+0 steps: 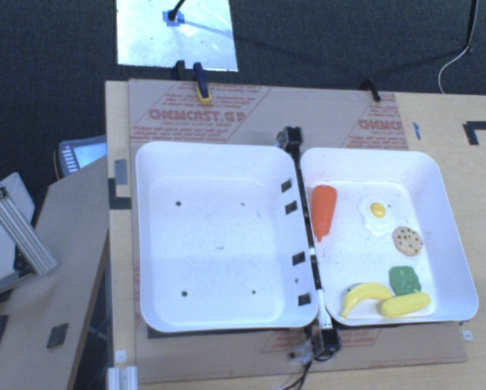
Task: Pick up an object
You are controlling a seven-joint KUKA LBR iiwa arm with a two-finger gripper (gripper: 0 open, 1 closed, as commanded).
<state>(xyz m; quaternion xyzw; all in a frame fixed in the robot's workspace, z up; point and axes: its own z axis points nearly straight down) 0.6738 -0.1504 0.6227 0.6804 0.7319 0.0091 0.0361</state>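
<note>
Dark carpeted floor (349, 23), wooden bench (438, 120), shiny metal plate (174, 23), side table (56, 283)

Green toy (405, 279) partly behind yellow toy (405, 303).

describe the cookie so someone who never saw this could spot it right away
Look in the right bin, along its right-hand side. The cookie lies just below the fried egg and above the green piece. It is the only flat, round, tan thing with dark specks.
</note>
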